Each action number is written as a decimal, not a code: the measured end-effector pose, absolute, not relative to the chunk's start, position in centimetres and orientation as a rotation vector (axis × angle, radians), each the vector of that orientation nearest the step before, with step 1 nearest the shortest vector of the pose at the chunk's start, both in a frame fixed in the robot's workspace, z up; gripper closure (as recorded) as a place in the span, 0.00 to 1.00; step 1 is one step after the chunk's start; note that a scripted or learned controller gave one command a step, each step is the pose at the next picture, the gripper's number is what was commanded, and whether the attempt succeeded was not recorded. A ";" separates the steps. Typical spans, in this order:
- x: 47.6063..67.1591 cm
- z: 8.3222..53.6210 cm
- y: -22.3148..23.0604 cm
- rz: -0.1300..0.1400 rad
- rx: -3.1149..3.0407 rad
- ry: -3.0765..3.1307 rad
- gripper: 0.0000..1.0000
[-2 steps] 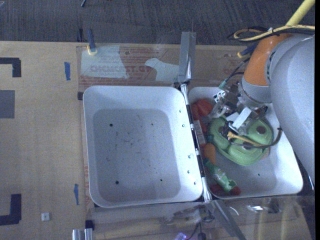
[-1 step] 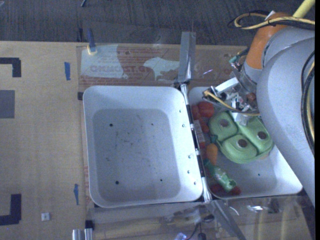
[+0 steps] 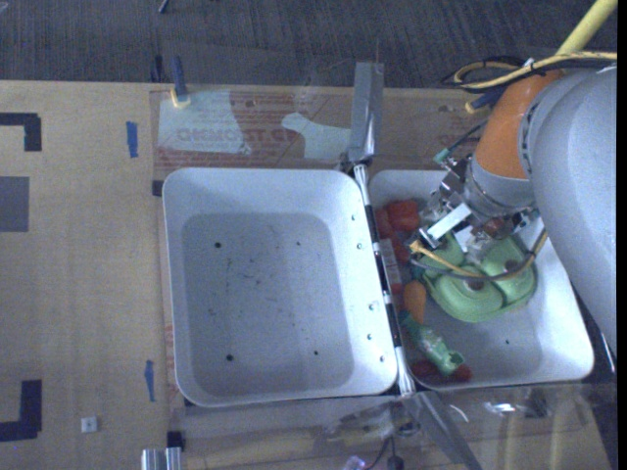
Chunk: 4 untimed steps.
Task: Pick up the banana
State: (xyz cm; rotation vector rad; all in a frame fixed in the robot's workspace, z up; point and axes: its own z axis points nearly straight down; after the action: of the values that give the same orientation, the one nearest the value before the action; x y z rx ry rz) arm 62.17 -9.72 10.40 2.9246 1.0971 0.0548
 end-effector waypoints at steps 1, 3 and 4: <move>55.5 10.6 -9.6 0.079 2.829 1.328 0.00; 63.6 10.4 -11.7 0.051 2.751 1.579 0.00; 57.5 10.5 -10.9 0.071 2.789 1.437 0.00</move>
State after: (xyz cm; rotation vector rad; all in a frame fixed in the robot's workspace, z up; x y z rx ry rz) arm 57.49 -10.88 10.52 2.7888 1.4368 0.0713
